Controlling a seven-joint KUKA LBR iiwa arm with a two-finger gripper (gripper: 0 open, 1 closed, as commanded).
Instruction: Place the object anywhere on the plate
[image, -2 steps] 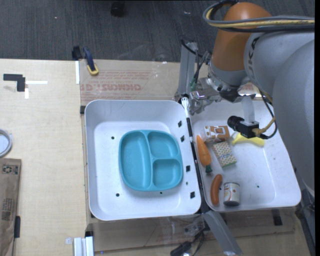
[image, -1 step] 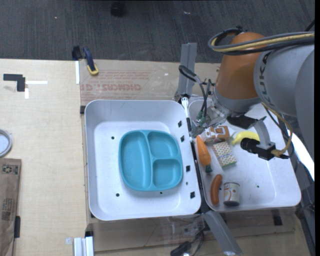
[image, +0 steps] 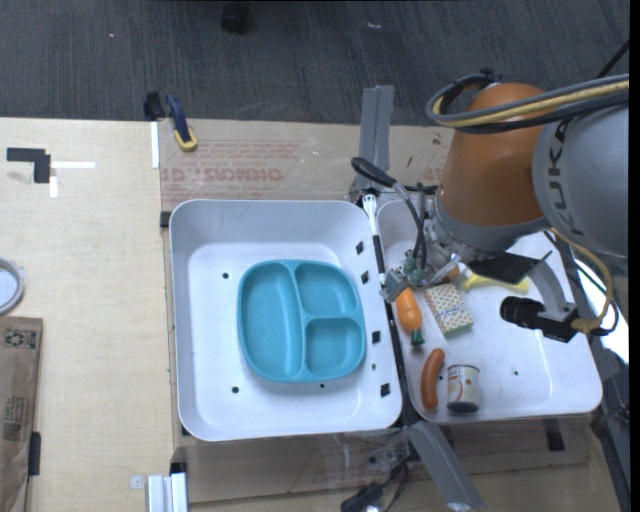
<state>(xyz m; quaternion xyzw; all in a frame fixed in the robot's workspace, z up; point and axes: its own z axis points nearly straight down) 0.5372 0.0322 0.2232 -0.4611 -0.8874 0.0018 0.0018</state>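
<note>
A blue three-compartment plate (image: 300, 320) lies in the left white bin (image: 200, 300) with nothing on it. My gripper (image: 414, 272) hangs low over the left part of the right bin (image: 560, 390), under the big orange wrist band. Just below it lies a small orange carrot (image: 407, 310), close to the gripper's tip; whether they touch I cannot tell. To the carrot's right rests a speckled yellow-green sponge block (image: 449, 310).
A sausage (image: 432, 378) and a small tipped can (image: 462, 388) lie near the right bin's front edge. A yellow piece (image: 482, 281) peeks out beside the wrist. The arm's black fitting (image: 540, 315) overhangs the right bin. The bins' shared wall (image: 385, 300) separates carrot and plate.
</note>
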